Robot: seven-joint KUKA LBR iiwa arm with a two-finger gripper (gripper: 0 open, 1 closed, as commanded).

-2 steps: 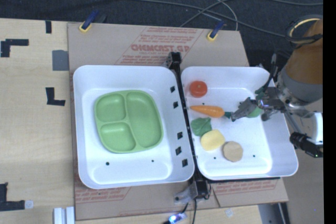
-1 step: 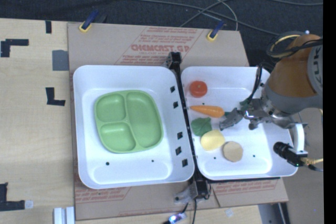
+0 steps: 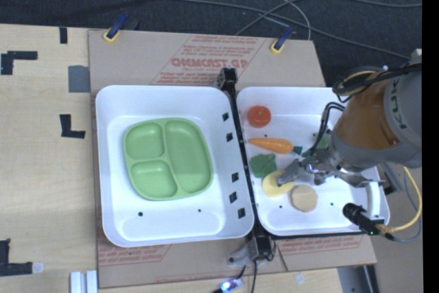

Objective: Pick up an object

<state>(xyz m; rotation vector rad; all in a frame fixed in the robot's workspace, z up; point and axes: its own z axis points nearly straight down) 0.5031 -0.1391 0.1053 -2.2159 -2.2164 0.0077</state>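
Nothing was lifted yet: pincer (image 3: 287,177) hung low, grip state indiscernible, yellow piece (image 3: 272,185) just below-left, carrot (image 3: 271,145) above it.

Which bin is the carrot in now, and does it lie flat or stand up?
In the right bin. The carrot lies flat on the floor, beside the red tomato and the green leaf.

Open floor along the right bin (image 3: 288,98)'s far wall; carrot (image 3: 271,145), green leaf (image 3: 263,164), yellow piece (image 3: 273,184) crowding its left.
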